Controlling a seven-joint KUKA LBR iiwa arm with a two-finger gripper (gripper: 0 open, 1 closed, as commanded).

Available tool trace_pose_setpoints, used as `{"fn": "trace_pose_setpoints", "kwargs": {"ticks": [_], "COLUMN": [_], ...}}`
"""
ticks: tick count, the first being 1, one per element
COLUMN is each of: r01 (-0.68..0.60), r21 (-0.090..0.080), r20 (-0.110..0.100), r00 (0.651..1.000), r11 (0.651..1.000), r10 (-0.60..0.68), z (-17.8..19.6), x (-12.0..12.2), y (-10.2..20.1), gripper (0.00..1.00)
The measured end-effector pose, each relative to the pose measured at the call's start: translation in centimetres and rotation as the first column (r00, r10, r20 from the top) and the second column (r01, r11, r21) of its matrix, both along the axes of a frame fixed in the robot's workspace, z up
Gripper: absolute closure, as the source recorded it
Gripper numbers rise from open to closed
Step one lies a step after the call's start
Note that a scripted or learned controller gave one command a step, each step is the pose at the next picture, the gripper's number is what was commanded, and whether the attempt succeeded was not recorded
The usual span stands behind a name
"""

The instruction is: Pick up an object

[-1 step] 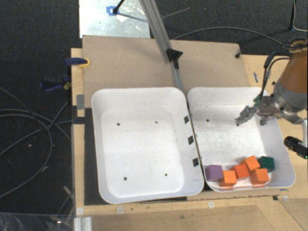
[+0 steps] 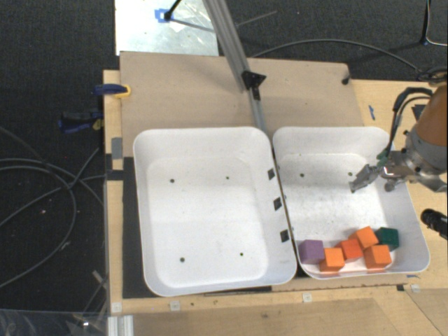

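The hand (image 2: pixel 364 178) hovers above the right bin (image 2: pixel 329 152), apparently empty, blocks (image 2: pixel 350 247) clustered downslope; finger spacing unclear.

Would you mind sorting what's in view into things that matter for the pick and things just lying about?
For the job:
gripper
purple block
orange blocks
green block
right bin

Lying about:
left bin
blue clamp
metal pole
cables
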State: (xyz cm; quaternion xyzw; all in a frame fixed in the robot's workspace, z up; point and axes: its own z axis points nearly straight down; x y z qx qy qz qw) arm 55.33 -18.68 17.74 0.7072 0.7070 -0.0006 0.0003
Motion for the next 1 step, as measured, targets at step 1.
{"fn": "trace_pose_setpoints", "kwargs": {"ticks": [1], "r01": [-0.008], "r21": [0.0], "r20": [0.011], "r00": [1.0], "r11": [1.0], "r10": [0.008], "z": [7.94], "x": [-0.66], "y": [2.83], "gripper": [0.0]}}
